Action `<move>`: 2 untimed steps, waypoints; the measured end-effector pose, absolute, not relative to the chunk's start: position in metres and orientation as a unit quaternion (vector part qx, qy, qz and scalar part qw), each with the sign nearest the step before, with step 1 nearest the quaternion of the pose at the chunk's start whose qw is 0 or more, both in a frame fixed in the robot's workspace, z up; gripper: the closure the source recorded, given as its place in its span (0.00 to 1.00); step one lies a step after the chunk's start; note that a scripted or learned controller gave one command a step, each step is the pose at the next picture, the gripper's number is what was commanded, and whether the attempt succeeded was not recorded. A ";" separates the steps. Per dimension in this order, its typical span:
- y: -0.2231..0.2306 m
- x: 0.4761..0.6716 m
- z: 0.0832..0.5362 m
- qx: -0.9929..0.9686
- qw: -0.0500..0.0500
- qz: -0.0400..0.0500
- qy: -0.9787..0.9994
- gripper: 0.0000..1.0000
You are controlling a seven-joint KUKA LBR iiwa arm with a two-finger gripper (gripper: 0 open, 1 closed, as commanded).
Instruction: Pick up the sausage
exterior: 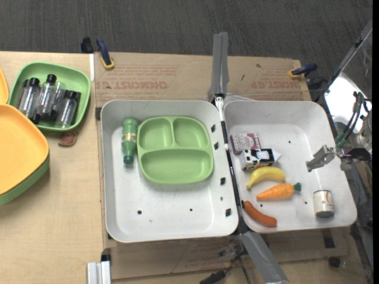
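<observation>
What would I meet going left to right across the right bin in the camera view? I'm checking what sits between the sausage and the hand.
Sausage → carrot → can → hand at the bin's right wall. The pink packet, cow carton and banana overlap these in left-right position, so I leave them out.

Bright, even overhead light, soft short shadows under items in the right bin, blown-out glare patch at right edge beyond that bin, white bins near overexposure, slight softness throughout, dark carpet grainy
</observation>
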State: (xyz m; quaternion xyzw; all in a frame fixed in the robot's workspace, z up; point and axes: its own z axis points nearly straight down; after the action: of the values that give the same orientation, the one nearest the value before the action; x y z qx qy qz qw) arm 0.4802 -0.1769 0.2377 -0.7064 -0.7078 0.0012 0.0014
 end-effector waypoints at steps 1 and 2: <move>-0.117 0.477 0.120 -0.650 0.002 0.001 -0.760 0.00; -0.111 0.493 0.096 -0.656 -0.002 -0.003 -0.755 0.00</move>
State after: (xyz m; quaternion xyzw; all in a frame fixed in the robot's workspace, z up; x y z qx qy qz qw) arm 0.4927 -0.1112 0.0957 -0.6559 -0.7548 -0.0033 -0.0022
